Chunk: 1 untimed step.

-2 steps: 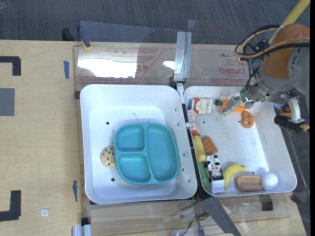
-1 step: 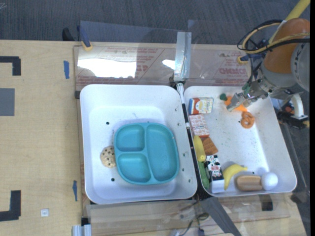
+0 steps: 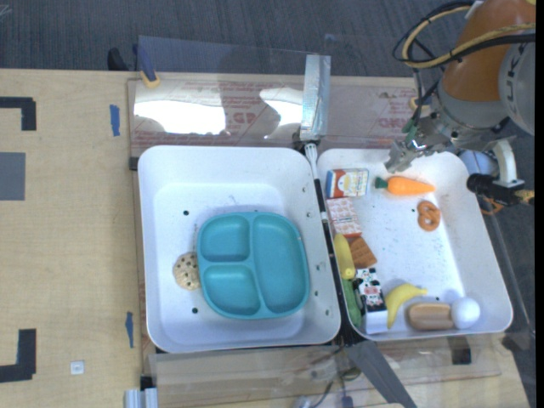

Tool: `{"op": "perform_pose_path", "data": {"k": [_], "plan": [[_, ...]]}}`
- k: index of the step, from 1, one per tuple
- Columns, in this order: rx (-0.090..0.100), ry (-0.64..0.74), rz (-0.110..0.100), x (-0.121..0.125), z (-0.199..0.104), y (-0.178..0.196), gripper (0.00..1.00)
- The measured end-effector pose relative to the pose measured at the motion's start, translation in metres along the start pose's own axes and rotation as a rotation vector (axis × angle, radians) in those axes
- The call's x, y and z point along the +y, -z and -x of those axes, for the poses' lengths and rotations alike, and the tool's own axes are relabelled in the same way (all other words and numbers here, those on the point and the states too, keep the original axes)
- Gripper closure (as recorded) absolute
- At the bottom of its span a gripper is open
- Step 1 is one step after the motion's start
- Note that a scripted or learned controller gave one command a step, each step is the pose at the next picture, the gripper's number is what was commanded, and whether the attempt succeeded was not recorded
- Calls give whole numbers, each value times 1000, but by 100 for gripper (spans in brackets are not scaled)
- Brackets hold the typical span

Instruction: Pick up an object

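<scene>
The gripper point(image 3: 408, 150) is hanging over the back corner of the right bin point(image 3: 484, 253), just beside the carrot point(image 3: 410, 186). I cannot tell how its jaws are standing. The carrot is lying flat near the bin wall, close to a small carton point(image 3: 348, 183). It is round and smooth, so it might roll away, or the gripper might bump the wall.

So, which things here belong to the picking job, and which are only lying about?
Belonging to the job:
- pincer, above the right bin's far edge
- carrot, nearest to it
- pretzel
- banana
- hot dog bun
- white egg
- small carton

Just lying about:
- teal divided plate in the left bin
- cookie beside the plate
</scene>
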State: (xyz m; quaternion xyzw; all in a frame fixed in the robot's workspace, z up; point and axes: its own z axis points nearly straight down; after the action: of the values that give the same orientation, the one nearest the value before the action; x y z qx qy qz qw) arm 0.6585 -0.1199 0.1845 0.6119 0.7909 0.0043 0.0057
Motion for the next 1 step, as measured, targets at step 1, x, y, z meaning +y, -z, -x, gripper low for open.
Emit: {"op": "perform_pose_path", "data": {"k": [1], "plan": [[5, 123, -16, -68, 28, -41, 100]]}}
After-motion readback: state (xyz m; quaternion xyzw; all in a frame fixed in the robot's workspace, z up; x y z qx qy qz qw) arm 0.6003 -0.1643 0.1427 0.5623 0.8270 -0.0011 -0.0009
